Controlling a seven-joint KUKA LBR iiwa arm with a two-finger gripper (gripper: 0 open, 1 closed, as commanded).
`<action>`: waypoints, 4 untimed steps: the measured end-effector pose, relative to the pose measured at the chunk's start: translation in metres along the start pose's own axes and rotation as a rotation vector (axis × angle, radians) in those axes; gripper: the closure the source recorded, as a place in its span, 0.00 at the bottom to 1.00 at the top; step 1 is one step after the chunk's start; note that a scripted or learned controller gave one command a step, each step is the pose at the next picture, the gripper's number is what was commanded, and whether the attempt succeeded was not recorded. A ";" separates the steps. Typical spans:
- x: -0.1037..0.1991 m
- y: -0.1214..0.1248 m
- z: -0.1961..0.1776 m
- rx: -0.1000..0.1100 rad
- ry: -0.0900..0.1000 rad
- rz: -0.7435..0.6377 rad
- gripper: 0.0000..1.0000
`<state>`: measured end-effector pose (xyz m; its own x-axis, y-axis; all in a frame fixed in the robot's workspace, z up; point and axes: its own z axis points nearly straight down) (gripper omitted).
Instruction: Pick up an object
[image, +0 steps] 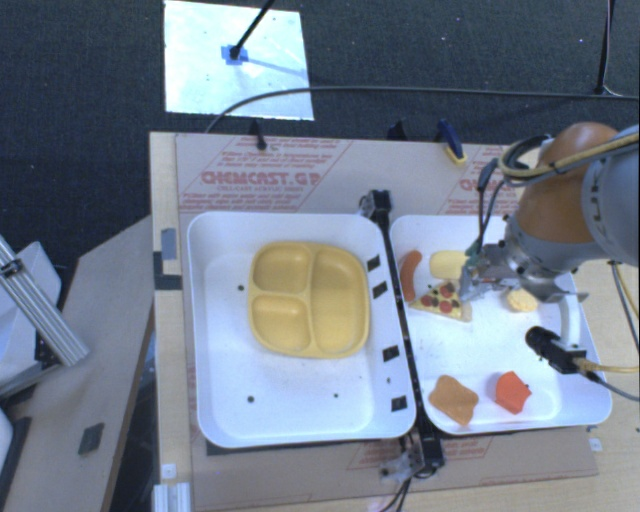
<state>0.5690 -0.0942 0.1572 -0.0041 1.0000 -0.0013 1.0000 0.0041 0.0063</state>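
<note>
My gripper (468, 284) hangs low over the upper part of the right bin (585, 400), just right of a pizza slice (443, 300) and below a yellow block (447, 264). A red sausage (409, 273) lies at the bin's left wall. A pale yellow piece (521, 300) sits right of the gripper, partly under the arm. Near the front of the bin lie an orange lump (453, 398) and a red piece (512, 392). Nothing can be seen held.
The left bin (215, 330) holds a yellow divided plate (306, 298). A black clip rail (392, 310) joins the two bins. A black fitting with a cable (552, 349) sits over the right bin's right side.
</note>
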 end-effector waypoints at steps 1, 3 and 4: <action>0.004 0.003 -0.044 0.000 0.001 -0.001 1.00; 0.056 -0.003 -0.092 0.007 0.002 -0.005 1.00; 0.101 -0.014 -0.087 0.006 0.003 -0.005 1.00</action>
<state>0.5538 0.0072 0.2437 -0.0093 1.0000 0.0014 1.0000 0.0093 0.0005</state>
